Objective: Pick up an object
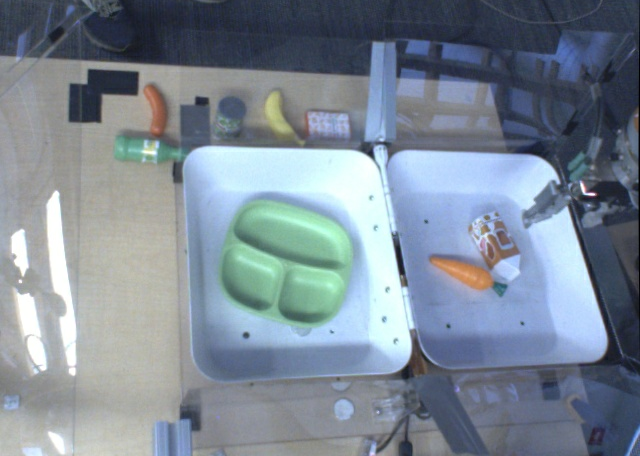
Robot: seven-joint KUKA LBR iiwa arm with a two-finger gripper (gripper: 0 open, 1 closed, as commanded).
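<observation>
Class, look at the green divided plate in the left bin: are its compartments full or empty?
Empty. The green divided plate lies flat in the left bin, and all three compartments show bare green surface.

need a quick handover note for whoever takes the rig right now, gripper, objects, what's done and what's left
Gripper: at the right bin's far right edge, above the floor, holding nothing; whether it is open cannot be made out.
Objects: orange plastic carrot and small orange-and-white carton lie close together in the right bin; green three-compartment plastic tray in the left bin.
Done: nothing lifted.
Left: descend on an object, probably the carton as nearest, grasp and lift.
</observation>
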